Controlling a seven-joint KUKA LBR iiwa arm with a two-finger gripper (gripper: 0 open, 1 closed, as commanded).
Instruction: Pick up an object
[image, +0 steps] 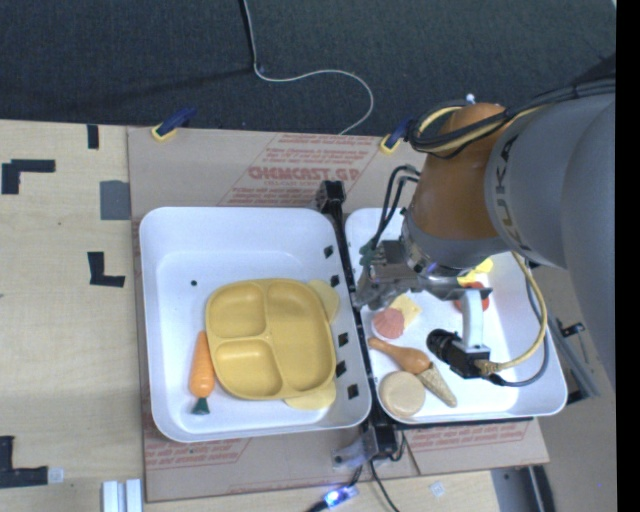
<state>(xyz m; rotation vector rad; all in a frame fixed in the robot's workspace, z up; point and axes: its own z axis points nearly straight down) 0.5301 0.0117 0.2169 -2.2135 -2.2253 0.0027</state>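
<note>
- Left bin (165, 250): one yellow divided tray (268, 335), one carrot (201, 368) lying just beside the tray's left edge, and a pale yellow flat piece (312, 398) poking out from under the tray.
- Right bin (535, 395): one pink slice (389, 323), one drumstick (398, 352), one round cracker (404, 393), one cone (437, 385), and a pale yellow piece (405, 304) near the pink slice.
- Gripper (385, 285): low over the right bin's left side, above the pink slice; I cannot tell how its tool stands.
- Progress: judging by this, nothing is lifted yet; grasp and lift remain.
</note>
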